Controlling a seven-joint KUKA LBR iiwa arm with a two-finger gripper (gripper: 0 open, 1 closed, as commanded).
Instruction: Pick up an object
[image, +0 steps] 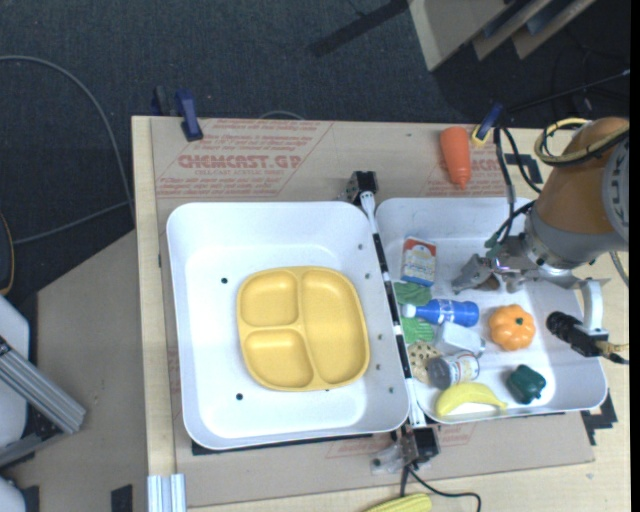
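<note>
Bench (250, 150) is brown board with red print, two white bins side by side on it. Left bin (200, 250) holds a yellow divided plate (300, 327), three compartments, roughly centred. Right bin (570, 385) carries all the small stuff.

My arm (585, 190) comes in from the right, orange band above the wrist, and hangs over the right bin's upper right part. My gripper (492, 272) points left and down, above bare bin floor between the carton and the pumpkin. I can't tell if the jaws are apart or closed (too much metal clutter at this angle), and I see nothing between them.

Contents of the right bin, roughly by size: yellow banana (470, 400) at the front edge; blue bottle (447, 312) lying on its side mid-bin; small carton (419, 262) near the back left; orange pumpkin (511, 327) just right of the bottle; dark green pepper (526, 381) right of the banana; small jar (452, 370) just above the banana.

An orange carrot (455, 155) lies outside on the board, behind the right bin.
</note>
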